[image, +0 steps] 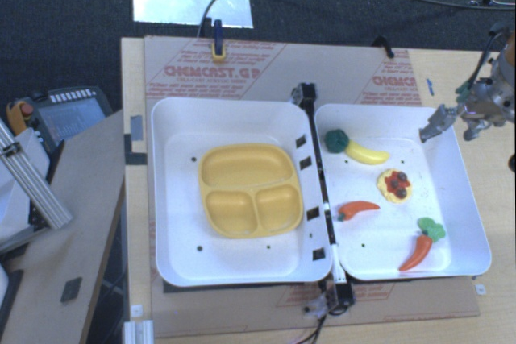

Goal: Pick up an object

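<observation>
Camera view shows 5 toy foods lying in the right bin (476,238), any of which could be picked. A yellow banana (367,153) lies near the bin's far left corner, with a green round vegetable (336,140) touching its left end. A small pizza slice (394,185) with red topping sits near the middle, just below and right of the banana. An orange-red chili pepper (357,209) lies close to the divider (318,181) between the 2 bins. A carrot (418,250) with a green leafy top rests near the front right of the bin, tilted.

The gripper (439,123) hovers above the right bin's far right corner, well apart from every food item. Whether its fingers are apart or together cannot be told; nothing is seen between them.

The left bin (173,173) holds a yellow divided plate (246,189) with 3 compartments. Both bins sit on a cardboard sheet (242,68) on the bench.
</observation>
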You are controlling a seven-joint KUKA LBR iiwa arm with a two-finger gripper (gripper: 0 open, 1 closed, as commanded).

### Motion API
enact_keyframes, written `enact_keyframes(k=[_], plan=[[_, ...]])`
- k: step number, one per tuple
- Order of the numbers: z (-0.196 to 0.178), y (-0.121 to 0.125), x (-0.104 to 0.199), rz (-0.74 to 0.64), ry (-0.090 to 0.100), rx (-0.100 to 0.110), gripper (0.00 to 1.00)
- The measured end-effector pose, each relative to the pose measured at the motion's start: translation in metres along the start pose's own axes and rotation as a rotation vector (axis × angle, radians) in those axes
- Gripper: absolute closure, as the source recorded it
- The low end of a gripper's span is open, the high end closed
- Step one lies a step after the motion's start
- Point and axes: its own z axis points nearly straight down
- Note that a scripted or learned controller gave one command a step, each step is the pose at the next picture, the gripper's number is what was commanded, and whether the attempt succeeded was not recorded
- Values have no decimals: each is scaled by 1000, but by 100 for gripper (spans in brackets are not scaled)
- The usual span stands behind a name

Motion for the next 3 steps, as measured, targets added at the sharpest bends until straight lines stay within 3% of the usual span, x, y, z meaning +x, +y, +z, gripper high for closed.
enact_keyframes(k=[1, 3], plan=[[-7, 2, 1, -3, -2, -12, 0], [84, -2, 4, -2, -2, -13, 0]])
